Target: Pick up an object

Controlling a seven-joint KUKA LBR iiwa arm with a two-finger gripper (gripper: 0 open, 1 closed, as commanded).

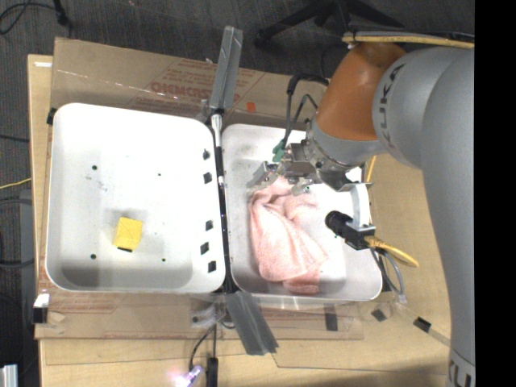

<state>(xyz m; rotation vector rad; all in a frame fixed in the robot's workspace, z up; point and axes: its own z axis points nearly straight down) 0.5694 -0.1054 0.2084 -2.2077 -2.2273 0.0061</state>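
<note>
The grey arm (pixel 419 135) is being seen reaching in from the right, its orange band (pixel 355 95) sitting just above the wrist, over the far part of the right bin (pixel 242 143). The gripper (pixel 284 177) is being held low at the upper edge of the pink cloth (pixel 284 236), and its metal fingers (pixel 264 172) are being shown spread apart, pointing toward the divider between the bins. Nothing is being seen clamped between them; the cloth's top fold is lying right beneath and against the fingertips, but whether any fabric is being pinched cannot be told from this angle.

The pink cloth is being shown crumpled in the middle of the right bin, stretching from the gripper down toward the near wall. A black fitting (pixel 345 227) with a yellow-tipped part is being seen just beside the cloth's right edge, hanging from the arm's side.

Over in the left bin (pixel 72 135), a small yellow block (pixel 128 234) is lying alone toward the near half, well apart from the gripper. Both bins are being borne side by side on a cardboard-covered bench (pixel 121 63), with a grey strip (pixel 225 71) running up between them.
</note>
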